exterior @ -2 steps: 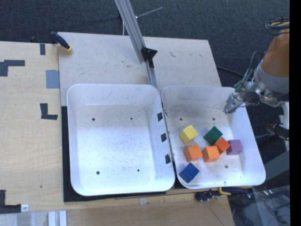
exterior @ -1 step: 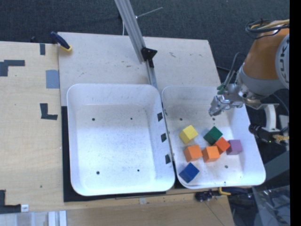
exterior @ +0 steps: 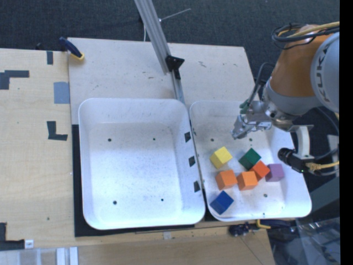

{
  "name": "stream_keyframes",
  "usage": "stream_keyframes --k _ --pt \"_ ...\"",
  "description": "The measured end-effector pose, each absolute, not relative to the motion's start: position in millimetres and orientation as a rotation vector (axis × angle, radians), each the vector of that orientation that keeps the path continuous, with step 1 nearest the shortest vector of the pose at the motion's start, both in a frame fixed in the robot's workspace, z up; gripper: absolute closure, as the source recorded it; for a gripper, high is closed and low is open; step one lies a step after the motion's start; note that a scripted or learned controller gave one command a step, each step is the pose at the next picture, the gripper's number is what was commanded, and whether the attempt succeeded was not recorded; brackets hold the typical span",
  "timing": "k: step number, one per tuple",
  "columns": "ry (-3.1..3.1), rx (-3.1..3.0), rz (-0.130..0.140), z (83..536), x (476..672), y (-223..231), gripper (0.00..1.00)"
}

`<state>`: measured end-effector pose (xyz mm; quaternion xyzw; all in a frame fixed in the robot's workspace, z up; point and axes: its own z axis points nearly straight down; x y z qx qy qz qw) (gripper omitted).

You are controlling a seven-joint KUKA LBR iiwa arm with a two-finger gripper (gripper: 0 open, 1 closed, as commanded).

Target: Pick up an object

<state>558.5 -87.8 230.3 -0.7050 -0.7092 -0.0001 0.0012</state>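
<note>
Several small cubes lie in the right bin (exterior: pixel 287 206): a yellow one (exterior: pixel 220 157), a green one (exterior: pixel 250 159), two orange ones (exterior: pixel 226 179) (exterior: pixel 247 180), a red-orange one (exterior: pixel 261 170), a purple one (exterior: pixel 275 172) and a blue one (exterior: pixel 222 201). My gripper (exterior: pixel 240 131) hangs over the upper part of that bin, above and slightly left of the green cube and to the right of the yellow one. Nothing shows between its fingers. The orange-banded arm comes in from the upper right.
The left bin (exterior: pixel 88 164) sits beside the right one, a raised divider between them. A slanted metal rail (exterior: pixel 154 32) crosses the bench top behind the bins. A blue-and-yellow tool (exterior: pixel 71 48) lies at the far left of the board.
</note>
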Motion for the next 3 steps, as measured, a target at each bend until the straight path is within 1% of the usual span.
stream_keyframes --k 1,2,3 --pt "-2.225 -2.213 0.003 220 545.3 -40 1.0" --pt "-2.223 -2.218 0.003 214 526.1 9 1.0" --pt "-2.228 -2.211 0.001 215 521.0 64 1.0"
